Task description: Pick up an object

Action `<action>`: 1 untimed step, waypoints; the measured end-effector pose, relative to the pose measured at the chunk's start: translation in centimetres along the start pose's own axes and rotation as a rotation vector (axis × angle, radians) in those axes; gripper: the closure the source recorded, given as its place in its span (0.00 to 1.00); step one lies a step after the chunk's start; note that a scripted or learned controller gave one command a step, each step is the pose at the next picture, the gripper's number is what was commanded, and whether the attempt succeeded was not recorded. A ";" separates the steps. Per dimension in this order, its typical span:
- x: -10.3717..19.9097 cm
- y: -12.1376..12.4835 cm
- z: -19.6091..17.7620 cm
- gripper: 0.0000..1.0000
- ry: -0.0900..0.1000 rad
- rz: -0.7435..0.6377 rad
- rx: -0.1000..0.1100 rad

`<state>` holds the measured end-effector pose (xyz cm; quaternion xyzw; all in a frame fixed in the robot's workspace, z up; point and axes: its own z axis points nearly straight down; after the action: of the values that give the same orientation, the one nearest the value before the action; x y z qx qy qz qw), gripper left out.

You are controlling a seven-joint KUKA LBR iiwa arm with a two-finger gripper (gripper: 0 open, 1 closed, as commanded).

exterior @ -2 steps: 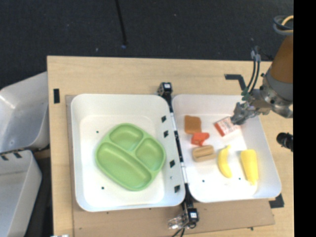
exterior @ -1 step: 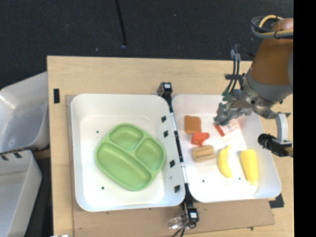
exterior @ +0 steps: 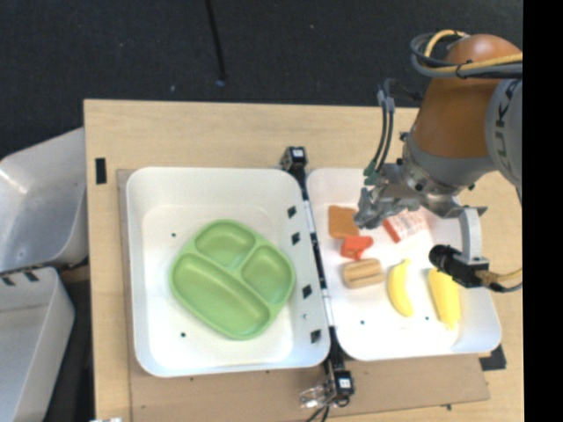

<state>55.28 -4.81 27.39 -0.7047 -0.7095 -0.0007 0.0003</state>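
My gripper (exterior: 369,214) hangs over the right bin (exterior: 352,337), just above and right of an orange-brown block (exterior: 339,221). A small red piece (exterior: 356,246) lies just below the gripper. Under that lies a tan bread roll (exterior: 361,273). A red-and-white packet (exterior: 406,227) sits to the gripper's right, partly under the wrist. Two yellow bananas lie further right, one (exterior: 400,288) near the roll and one (exterior: 444,299) by the bin's right side. Nothing is visibly held.
The left bin (exterior: 141,323) holds a green divided plate (exterior: 232,278). A raised divider with black clips (exterior: 310,262) separates the two bins. The arm's orange band and grey body fill the upper right above the bin.
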 end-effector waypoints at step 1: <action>5.1 -0.9 -0.3 1.00 0.001 -0.001 0.001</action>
<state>54.30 0.32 27.74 -0.7044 -0.7098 -0.0006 0.0009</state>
